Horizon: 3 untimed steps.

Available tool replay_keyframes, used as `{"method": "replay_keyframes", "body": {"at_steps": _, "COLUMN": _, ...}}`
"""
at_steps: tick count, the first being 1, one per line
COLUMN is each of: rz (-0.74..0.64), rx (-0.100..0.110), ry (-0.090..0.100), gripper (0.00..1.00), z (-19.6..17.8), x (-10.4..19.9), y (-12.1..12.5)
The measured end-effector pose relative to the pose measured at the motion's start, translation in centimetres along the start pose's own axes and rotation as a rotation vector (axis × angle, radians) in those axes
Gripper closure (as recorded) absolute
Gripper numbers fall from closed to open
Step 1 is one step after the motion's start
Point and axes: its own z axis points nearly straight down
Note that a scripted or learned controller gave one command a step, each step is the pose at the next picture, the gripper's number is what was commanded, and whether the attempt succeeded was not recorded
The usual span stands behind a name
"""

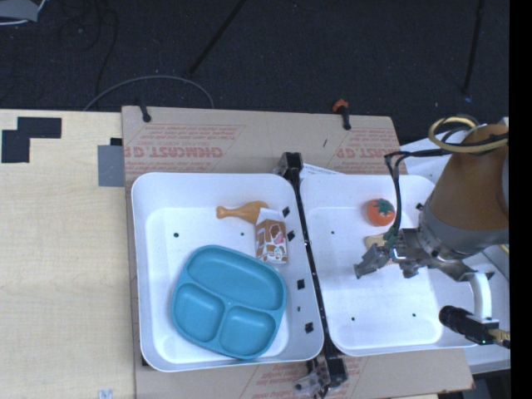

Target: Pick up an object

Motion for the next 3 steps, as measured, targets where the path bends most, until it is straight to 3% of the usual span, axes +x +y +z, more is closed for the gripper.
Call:
{"method": "replay_keyframes", "body": {"at_steps": 1, "rz": -0.002, "rx": -0.013, "ry": -0.002, "gripper": 0.0, "z": -0.7, "x": 0.0, "y": 0.3}}
{"method": "replay_keyframes", "body": {"at_steps": 3, "rz": -0.002, "rx": -0.014, "ry": -0.002, "gripper": 0.0, "z": 10.2, "x": 0.2, "y": 0.0}}
